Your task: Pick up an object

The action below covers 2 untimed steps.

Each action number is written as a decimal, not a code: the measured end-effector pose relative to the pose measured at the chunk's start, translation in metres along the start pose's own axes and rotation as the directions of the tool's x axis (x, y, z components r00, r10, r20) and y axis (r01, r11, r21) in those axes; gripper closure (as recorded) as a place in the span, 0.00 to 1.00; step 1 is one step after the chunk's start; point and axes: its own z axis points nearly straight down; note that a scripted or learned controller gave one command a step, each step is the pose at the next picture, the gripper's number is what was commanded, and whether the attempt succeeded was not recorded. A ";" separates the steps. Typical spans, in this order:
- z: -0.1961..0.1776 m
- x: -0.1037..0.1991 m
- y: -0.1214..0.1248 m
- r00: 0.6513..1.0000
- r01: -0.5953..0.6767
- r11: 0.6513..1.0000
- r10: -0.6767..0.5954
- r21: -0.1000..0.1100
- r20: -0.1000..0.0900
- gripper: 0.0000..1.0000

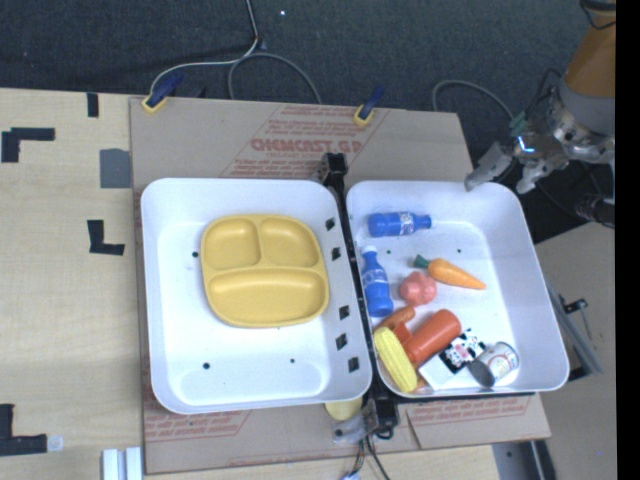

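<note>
Camera view takes in two white bins side by side: the left bin bears a yellow divided plate, and the right bin holds the small objects. The gripper hangs by the right bin's far right corner, its two fingers spread apart with nothing between them. Among the objects, an orange-red cylinder lies beside a corn cob; one blue bottle lies near the far wall, another blue bottle along the divider. Nearer the middle lie a carrot and a pink ball, and a silver can rests in the near corner.
</note>
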 end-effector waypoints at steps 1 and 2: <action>0.111 0.064 -0.040 1.000 0.003 1.000 -0.003 0.012 -0.006 0.00; 0.153 0.095 -0.089 1.000 -0.004 1.000 0.004 -0.002 0.006 0.00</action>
